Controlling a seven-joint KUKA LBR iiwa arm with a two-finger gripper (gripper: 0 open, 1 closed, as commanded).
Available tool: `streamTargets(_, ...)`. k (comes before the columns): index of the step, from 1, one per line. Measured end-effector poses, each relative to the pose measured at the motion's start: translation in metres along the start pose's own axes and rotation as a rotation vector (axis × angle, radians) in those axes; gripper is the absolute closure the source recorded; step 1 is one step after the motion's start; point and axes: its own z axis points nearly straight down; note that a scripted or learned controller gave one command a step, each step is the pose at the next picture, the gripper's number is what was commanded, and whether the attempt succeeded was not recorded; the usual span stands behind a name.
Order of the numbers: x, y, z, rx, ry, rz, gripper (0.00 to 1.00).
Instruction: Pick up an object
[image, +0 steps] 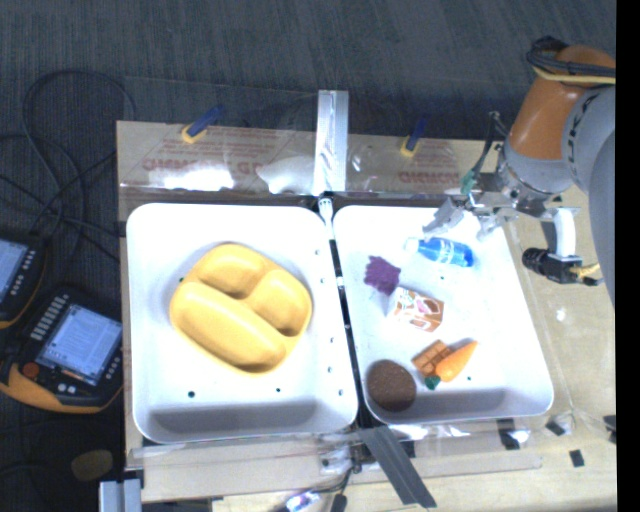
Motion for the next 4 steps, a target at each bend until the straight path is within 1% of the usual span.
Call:
streamTargets(1,-0.025,0.011,0.076,-0.008,0.002,-0.098,0.00)
streamTargets(2,-0.020,-0.043,-0.007,-0.004,0.001,-0.135,0.00)
streamTargets(3,-0.013,0.003,0.088,-0.007,0.002,-0.012,0.00)
streamTargets(4,-0.013,0.004,0.076,-0.009,-0.003,-0.014,1.00)
